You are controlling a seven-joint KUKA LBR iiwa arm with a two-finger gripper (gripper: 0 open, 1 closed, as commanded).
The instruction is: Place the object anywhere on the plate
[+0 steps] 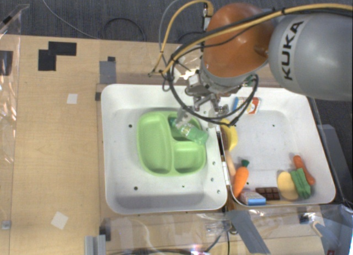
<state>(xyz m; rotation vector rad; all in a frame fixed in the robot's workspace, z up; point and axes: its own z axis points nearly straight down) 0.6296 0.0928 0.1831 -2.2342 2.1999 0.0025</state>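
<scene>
Near the frame's centre, the gripper point(187, 117) hangs over the green plate point(160, 149), its fingers clamped on a green object point(190, 131)

You've got a light wooden bench point(49, 154) with black marker patches point(55, 54), dark grey carpet point(83, 0) behind.

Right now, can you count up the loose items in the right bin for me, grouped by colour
Orange: 2, the carrot and the small orange piece
Yellow: 2, the banana and the lemon
Green: 1, the green vegetable
Brown: 1, the chocolate bar
Blue: 1, the blue block
Total: 7, not counting what the arm hides at the bin's back edge.
</scene>
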